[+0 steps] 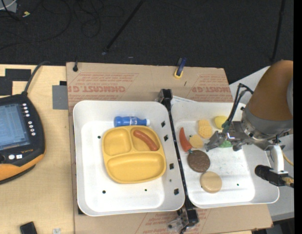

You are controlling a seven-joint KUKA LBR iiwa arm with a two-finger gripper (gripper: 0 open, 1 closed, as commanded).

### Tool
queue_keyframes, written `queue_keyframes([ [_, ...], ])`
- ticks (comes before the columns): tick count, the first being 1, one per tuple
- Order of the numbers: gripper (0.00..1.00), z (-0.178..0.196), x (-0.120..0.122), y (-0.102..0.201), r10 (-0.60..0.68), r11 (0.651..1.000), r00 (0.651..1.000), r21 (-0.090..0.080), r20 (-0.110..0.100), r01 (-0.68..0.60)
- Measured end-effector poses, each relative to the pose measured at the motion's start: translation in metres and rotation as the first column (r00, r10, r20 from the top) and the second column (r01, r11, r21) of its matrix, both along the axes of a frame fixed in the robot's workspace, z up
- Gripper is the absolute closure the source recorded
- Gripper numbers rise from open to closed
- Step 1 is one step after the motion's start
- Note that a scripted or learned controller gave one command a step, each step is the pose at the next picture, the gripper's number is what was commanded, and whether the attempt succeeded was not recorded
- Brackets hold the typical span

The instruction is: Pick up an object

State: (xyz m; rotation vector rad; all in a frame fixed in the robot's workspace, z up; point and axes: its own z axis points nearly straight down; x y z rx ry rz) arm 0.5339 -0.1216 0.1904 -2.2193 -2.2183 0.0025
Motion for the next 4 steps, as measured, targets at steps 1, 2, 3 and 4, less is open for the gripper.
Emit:
queue_keyframes([
  [1, 0.00, 0.220, -0.011, 0.053, 0.005, 1.000, 1.000, -0.001, 0.020, -0.005],
  [2, 0.00, 0.356, -0.032, 0.169, 0.014, 1.000, 1.000, 0.003, 0.018, -0.014],
  [3, 1.00, 0.357, -0.031, 0.166, 0.007, 1.000, 1.000, -0.002, -0.002, -0.007],
  [4, 1.00, 0.157, -0.054, 0.173, 0.001, 1.000, 1.000, -0.004, -0.017, -0.001],
])
